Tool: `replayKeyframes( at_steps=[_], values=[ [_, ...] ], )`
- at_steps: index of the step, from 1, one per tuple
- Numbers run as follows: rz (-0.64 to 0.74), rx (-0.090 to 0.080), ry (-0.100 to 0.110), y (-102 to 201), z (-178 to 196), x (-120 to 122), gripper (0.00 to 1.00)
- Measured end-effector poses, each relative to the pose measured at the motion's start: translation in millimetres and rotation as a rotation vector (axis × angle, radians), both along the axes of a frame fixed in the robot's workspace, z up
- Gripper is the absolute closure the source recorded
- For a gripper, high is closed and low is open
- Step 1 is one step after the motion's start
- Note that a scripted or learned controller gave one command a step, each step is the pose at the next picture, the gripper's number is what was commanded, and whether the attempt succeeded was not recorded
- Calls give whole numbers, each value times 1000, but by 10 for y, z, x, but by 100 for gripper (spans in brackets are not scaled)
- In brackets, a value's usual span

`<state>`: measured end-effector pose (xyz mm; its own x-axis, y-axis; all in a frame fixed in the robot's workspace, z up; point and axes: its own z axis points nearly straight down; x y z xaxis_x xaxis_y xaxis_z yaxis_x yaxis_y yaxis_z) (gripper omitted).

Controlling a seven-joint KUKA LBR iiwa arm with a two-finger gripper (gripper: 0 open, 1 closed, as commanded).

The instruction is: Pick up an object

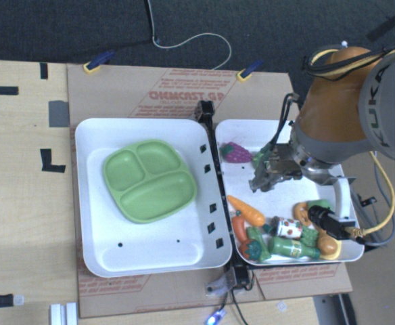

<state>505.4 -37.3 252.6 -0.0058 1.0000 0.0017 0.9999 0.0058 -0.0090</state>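
End effector [264,180] above right bin [251,128], carrot [246,210] near.

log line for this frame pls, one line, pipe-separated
task: pick up an object | gripper: over right bin, no object seen held | nearest: purple grapes, carrot | left bin: green divided plate

The arm [360,114] is grey with a broad orange band, partial "KU" lettering, black cables, and a dark metal gripper [268,175].
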Motion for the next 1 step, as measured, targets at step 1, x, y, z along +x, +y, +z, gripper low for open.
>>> replayKeyframes(
  at_steps=[1],
  values=[
    [5,2,-20,663,1254,-213,100]
  ],
)
